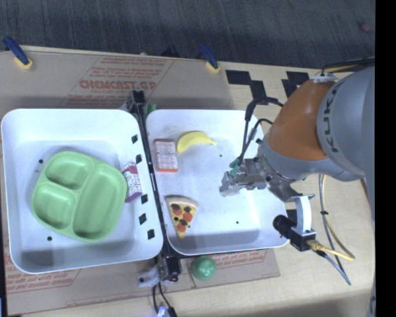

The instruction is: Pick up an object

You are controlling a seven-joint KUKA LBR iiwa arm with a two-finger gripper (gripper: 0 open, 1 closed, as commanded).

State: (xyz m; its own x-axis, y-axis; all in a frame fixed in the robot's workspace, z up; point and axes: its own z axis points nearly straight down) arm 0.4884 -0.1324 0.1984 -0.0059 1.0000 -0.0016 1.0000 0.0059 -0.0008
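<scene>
Gripper (230, 185): you are seeing it hanging over bare floor in the right bin (204, 242); finger state cannot be told.
Targets: banana (195, 140) lying far-left of it, pizza slice (181, 215) near-left, wafer packet (165, 155) beside the divider; all well apart from it.
Risk: you are likely watching it closing on nothing.
Surroundings: green plate (78, 193) and wrapper (132, 180) sitting in the left bin (13, 177); green ball (202, 267) lying outside; nothing is blocking.

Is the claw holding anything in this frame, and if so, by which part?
Nothing is held. The claw is over bare floor of the right bin, apart from the banana and the pizza slice.
</scene>
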